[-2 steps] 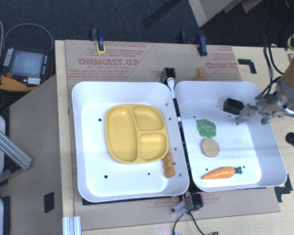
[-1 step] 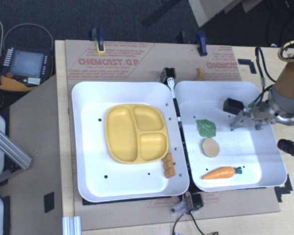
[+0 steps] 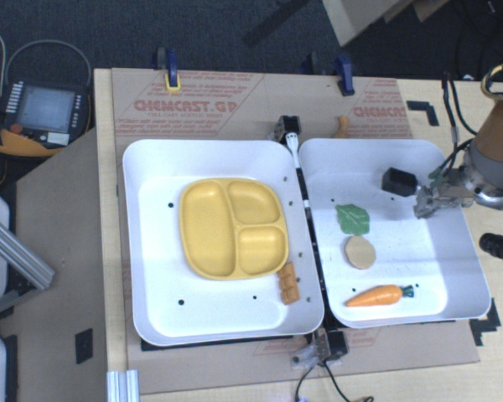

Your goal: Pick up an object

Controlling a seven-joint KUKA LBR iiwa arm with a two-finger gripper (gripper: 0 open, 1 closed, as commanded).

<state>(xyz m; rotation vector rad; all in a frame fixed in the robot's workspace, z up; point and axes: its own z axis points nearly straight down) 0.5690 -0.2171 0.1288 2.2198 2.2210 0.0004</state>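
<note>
The right bin (image 3: 453,249) holds a green leafy piece (image 3: 353,219), a tan round piece (image 3: 360,253), an orange carrot (image 3: 377,296) near the front wall, and a small black block (image 3: 398,181) toward the back. My gripper (image 3: 429,203) hangs over the right side of this bin, just right of and slightly below the black block, with nothing seen between its fingers. The arm enters from the right edge.
The left bin (image 3: 151,224) carries a yellow divided plate (image 3: 233,227) and a small brown piece (image 3: 288,284) at its front right. Blue clamps (image 3: 173,69) sit on the board's far edge. A tablet (image 3: 42,107) lies off to the left.
</note>
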